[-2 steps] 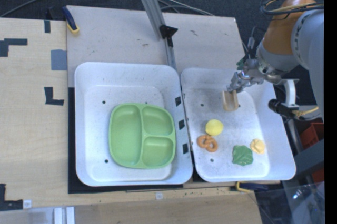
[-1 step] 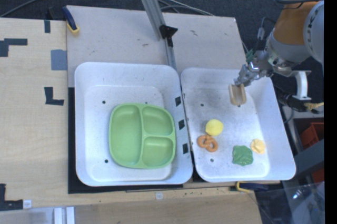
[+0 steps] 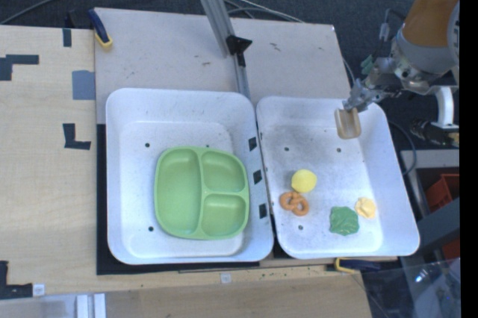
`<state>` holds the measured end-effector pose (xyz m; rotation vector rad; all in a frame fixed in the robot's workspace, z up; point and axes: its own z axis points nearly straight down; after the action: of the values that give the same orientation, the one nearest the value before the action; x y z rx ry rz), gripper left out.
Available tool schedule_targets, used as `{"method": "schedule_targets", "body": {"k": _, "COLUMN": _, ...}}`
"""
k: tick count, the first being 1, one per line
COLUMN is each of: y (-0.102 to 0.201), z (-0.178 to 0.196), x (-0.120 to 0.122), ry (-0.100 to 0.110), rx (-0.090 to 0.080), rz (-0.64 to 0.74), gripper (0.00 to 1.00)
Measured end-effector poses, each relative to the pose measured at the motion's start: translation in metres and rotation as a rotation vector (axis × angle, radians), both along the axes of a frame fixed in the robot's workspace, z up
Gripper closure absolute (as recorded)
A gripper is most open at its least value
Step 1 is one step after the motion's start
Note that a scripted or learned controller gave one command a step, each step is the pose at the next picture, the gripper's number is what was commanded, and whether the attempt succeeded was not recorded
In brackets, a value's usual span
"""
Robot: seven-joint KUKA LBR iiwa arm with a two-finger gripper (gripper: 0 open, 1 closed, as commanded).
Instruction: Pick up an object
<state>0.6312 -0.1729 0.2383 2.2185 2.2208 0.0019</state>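
Your pincer (image 3: 357, 101) hangs over the right bin's (image 3: 392, 160) far edge, whether wide or narrow you cannot tell; the pickable pieces, ball (image 3: 303, 180), pretzel (image 3: 294, 202), green lump (image 3: 343, 220), cluster near, well apart from it.

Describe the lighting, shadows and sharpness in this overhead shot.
Camera view: soft, even light; the green plate and yellow ball cast only faint shadows; the white bins look bright without hard glare; the small items are slightly soft; the hand at the right bin's far corner looks blurred.
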Motion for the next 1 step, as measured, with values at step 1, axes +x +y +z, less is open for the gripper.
{"method": "schedule_targets", "body": {"k": 1, "y": 0.0004, "z": 0.0196, "x": 0.0004, "ry": 0.001, "rx": 0.001, "rz": 0.000, "gripper": 1.00}}
